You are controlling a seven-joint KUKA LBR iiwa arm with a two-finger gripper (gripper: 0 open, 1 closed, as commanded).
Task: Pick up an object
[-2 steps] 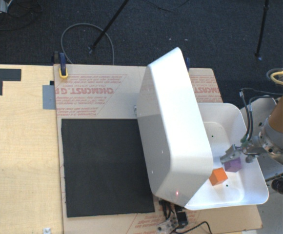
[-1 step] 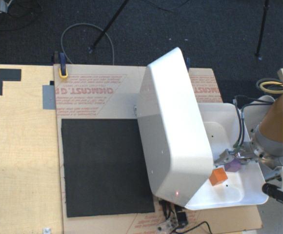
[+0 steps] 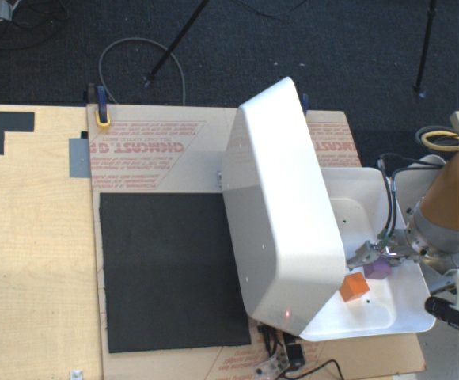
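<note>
We note an orange block [image 3: 354, 286] lying on the floor of the right-hand white bin [image 3: 372, 317], toward that bin's near side, tilted so that one corner points at us. Just beside it, up and to the right, sits a small purple object [image 3: 380, 269], close to the orange block but whether the two touch we cannot tell. The gripper [image 3: 374, 253] is low in the same bin, directly above and against the purple object; its metal parts overlap that object, and we cannot tell whether the claw is spread, closed, or gripping anything. The orange block lies apart from the gripper, lower and to the left of it.

The arm [image 3: 443, 212] enters from the right edge, its grey body and an orange-brown section visible above the wrist. A large white box-like body [image 3: 281, 204] stands tilted across the middle of the view, hiding the left part of the right-hand bin. To its left a black mat [image 3: 170, 267] lies flat on cardboard [image 3: 150, 145] printed with red lettering. Further left is a pale wooden surface [image 3: 32, 244]. Cables [image 3: 142, 62] trail over the dark floor beyond the bench.
</note>
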